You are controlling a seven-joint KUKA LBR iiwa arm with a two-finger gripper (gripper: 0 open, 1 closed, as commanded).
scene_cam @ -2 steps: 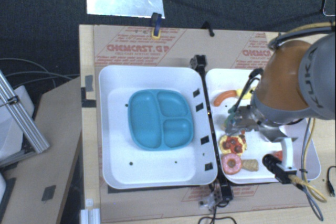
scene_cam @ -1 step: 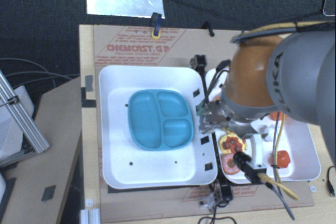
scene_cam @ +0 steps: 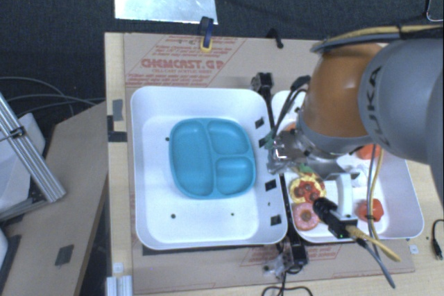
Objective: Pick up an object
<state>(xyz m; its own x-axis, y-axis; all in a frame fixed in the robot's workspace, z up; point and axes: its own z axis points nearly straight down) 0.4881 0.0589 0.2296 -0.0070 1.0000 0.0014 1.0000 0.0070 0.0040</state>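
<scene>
1. The arm (scene_cam: 374,100), grey with an orange band, hangs over the right bin (scene_cam: 411,220) and hides most of it. Only the bin's near and right-hand parts are visible.
2. The gripper (scene_cam: 297,161) sits under the wrist, at the left side of the right bin. Little of it can be seen, and I cannot tell whether its jaws are spread or pressed together. Nothing can be seen held in it.
3. The objects to pick from lie in the right bin, at its near end:
   - The yellow piece with red spots (scene_cam: 306,188) is just in front of the gripper and looks like toy food, perhaps pizza.
   - The pink round piece (scene_cam: 304,218) lies just beside the yellow one, nearer the bin's front wall.
4. The red piece (scene_cam: 370,209) lies further right in the same bin, apart from the other two. It is too small to name.
5. The orange-red piece (scene_cam: 365,150) shows at the arm's edge and is mostly covered.
6. The left bin (scene_cam: 152,114) holds a blue divided plate (scene_cam: 211,157) with three compartments. It lies flat near the bin's middle.
</scene>
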